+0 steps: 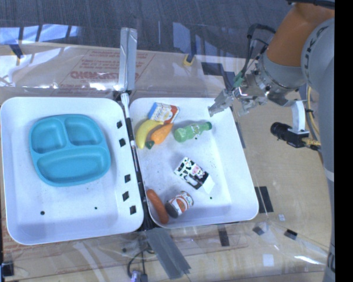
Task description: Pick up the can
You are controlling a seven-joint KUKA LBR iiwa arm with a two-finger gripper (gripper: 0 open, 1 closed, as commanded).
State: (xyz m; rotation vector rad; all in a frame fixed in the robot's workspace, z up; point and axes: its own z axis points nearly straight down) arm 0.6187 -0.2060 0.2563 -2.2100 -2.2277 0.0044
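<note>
Nothing picked yet: the can lies on its side near the front edge of the right bin, beside a sausage. The gripper hovers over the bin's back-right corner, well apart, fingers slightly parted and holding nothing. Reach, descent and grasp remain.

Red print on the clear plastic sheet behind the bins is mirrored and too blurred to read.
</note>
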